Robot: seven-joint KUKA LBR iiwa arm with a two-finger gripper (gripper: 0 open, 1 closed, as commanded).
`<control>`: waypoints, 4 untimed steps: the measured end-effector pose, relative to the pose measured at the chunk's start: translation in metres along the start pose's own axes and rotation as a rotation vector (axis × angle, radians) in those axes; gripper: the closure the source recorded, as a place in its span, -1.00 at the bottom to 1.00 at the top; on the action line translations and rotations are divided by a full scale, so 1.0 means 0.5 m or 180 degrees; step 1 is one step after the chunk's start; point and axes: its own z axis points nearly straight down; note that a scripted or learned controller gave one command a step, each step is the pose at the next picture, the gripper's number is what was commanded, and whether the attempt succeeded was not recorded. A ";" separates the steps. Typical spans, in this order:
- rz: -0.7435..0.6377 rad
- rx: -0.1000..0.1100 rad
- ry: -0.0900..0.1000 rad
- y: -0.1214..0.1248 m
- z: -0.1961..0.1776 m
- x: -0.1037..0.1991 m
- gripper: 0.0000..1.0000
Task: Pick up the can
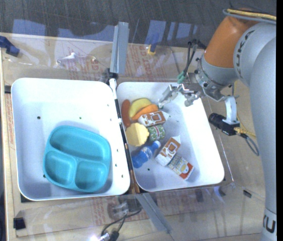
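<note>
One gripper (180,94) hangs over the far part of the right bin (206,139), its two fingers spread apart with nothing between them. One fingertip (164,98) points toward the pile of goods; the other (189,100) sits nearer the bin's bare floor. Both look to be above the contents, not among them, though height is hard to judge from this slanted overhead view.

From the gripper, the can (155,133) lies toward the near side of the bin and slightly toward the divider between the two bins. It rests on its side, and its long axis runs roughly across the bin, left to right. A red-and-white carton (153,118) lies between gripper and can, touching or just beside the can's far flank. A yellow fruit (136,133) presses against the can's left end, and a blue bottle (144,154) lies just beside it on the near side.

Judgement: the approach calls for travel toward the near side past the carton, with the fingers set to close across the can's short width. Crowding on three sides leaves little entry room.
</note>
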 end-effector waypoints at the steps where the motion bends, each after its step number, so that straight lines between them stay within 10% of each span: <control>1: -0.0164 -0.0001 -0.0004 -0.094 0.157 -0.004 -1.00; 3: 0.0096 -0.0037 -0.0011 -0.270 0.248 0.013 -1.00; 4: 0.0140 -0.0008 0.0001 -0.121 0.253 -0.003 -1.00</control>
